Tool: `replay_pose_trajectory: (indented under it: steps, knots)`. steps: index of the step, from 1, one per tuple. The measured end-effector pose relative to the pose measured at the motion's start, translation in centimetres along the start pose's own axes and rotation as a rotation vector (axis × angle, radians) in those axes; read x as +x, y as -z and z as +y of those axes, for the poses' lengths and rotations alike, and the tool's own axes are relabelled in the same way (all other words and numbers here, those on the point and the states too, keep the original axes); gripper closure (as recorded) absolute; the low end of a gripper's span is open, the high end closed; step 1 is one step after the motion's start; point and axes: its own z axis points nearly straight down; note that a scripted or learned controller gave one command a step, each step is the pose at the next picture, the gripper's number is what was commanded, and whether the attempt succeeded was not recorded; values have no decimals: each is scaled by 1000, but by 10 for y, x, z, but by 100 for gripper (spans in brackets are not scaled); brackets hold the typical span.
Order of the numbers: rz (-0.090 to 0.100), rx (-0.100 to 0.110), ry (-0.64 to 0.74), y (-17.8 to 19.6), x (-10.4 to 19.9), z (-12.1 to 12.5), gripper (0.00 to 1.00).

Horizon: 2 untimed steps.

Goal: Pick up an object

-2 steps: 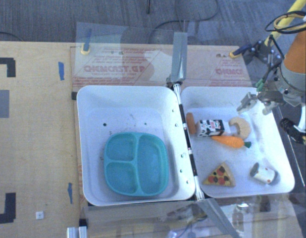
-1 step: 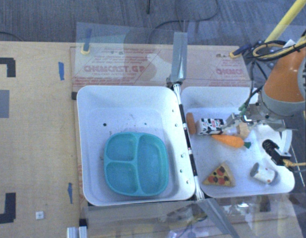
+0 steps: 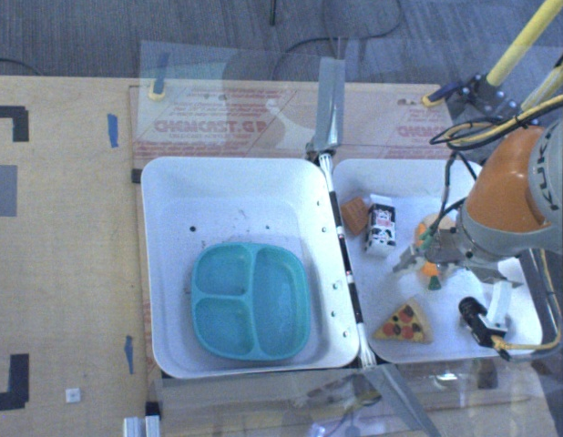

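Observation:
In the right bin (image 3: 391, 176), my gripper (image 3: 424, 260) hangs low at the middle right, under the orange band of the arm. A small orange and green toy (image 3: 432, 275) lies right at the gripper's tip, partly hidden by it, and I cannot tell whether it is held. A white carton with black patches (image 3: 381, 225) stands just left of the gripper. A brown block (image 3: 354, 215) lies beside the carton, near the bin's left wall. A toy pizza slice (image 3: 404, 323) rests near the front edge, below the gripper.
The left bin (image 3: 172, 189) holds a teal divided plate (image 3: 251, 301) at its front. A raised divider (image 3: 341, 253) separates the two bins. Yellow and black cables run behind the arm at the upper right.

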Motion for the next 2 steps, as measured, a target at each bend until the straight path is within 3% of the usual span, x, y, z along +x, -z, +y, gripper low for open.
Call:
replay_pose_trajectory:
  steps: [1, 2]
  knots:
    - [-3, -5, -6, 10, -4, 1, 100]
    - [2, 10, 48, 127, 60, 31, 100]
